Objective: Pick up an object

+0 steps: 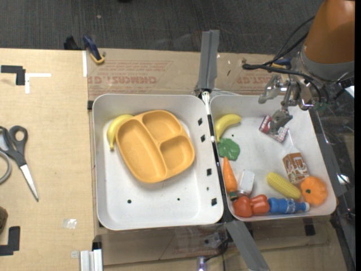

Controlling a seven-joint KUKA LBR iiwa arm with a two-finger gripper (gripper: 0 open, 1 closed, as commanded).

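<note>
- End effector point(280, 119): it hangs over the upper right part of the right bin point(323, 151), below the grey wrist and orange band of the arm point(333, 27). Its fingers point down and sit close about a small red-and-white packet point(274, 127), which appears pinched between them.
- Red-and-white packet: it sits near the back wall of the right bin, tilted, its long axis running from upper left to lower right. Whether it is clear of the bin floor cannot be told.
- Right bin, other contents: a small banana point(225, 123) at the upper left, curving down toward the divider; a green leafy piece point(229, 148) just below it; a carrot point(229, 175) lying lengthwise along the left wall; a white block point(246, 180); a red pepper point(251, 205); a blue bottle point(288, 206) lying along the front wall; a corn cob point(282, 186); a brown snack packet point(295, 166); an orange fruit point(314, 190) in the lower right corner.
- Left bin point(113, 208): a yellow divided plate point(155, 145), with a second banana point(115, 129) touching its upper left rim.
- Desk point(45, 151): scissors point(21, 157) lie well apart from the bins.
</note>
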